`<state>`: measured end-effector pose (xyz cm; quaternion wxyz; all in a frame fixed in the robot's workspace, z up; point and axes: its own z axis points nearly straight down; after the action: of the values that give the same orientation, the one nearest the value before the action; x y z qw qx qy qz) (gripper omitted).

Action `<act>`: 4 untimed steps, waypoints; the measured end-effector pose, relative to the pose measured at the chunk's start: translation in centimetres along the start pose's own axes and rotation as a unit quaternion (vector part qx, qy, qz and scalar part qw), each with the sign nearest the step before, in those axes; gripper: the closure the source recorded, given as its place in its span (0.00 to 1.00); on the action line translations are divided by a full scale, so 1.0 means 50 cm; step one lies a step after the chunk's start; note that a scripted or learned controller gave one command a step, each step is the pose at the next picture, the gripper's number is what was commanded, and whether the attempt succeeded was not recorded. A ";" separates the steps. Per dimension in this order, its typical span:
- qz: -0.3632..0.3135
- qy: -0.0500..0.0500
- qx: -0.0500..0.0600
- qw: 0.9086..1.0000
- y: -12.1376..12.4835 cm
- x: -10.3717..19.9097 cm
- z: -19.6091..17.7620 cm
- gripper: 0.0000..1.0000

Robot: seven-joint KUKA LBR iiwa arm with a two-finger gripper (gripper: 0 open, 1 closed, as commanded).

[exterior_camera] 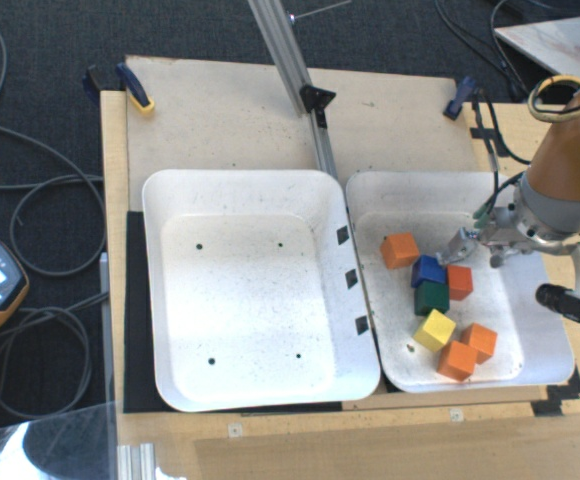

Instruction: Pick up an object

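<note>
Blocks (pixel 432 286) in right bin (pixel 540 363) | gripper (pixel 463 246) just above them | finger state unclear

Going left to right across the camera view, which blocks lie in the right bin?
Orange block → yellow block → red block → orange block nearest the front rim's right side. The blue and green blocks overlap the yellow one's span, so I leave them out.

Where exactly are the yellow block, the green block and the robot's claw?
yellow block (pixel 434 329), camera view, on its top face.
green block (pixel 432 296), camera view, on its top face.
claw (pixel 462 249), camera view, midway between its fingertips, beside the blue block (pixel 428 269).
</note>
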<state>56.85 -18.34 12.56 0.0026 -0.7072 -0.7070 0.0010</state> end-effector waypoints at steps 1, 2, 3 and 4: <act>-0.001 -0.001 -0.004 1.000 0.004 -0.001 -0.030 1.00; -0.001 -0.002 -0.006 1.000 0.019 0.004 -0.122 1.00; -0.001 -0.002 -0.006 1.000 0.010 0.021 -0.226 1.00; -0.001 -0.001 -0.005 1.000 0.012 0.022 -0.272 1.00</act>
<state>57.54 -17.27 26.17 -0.0018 -0.7066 -0.7076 -0.0013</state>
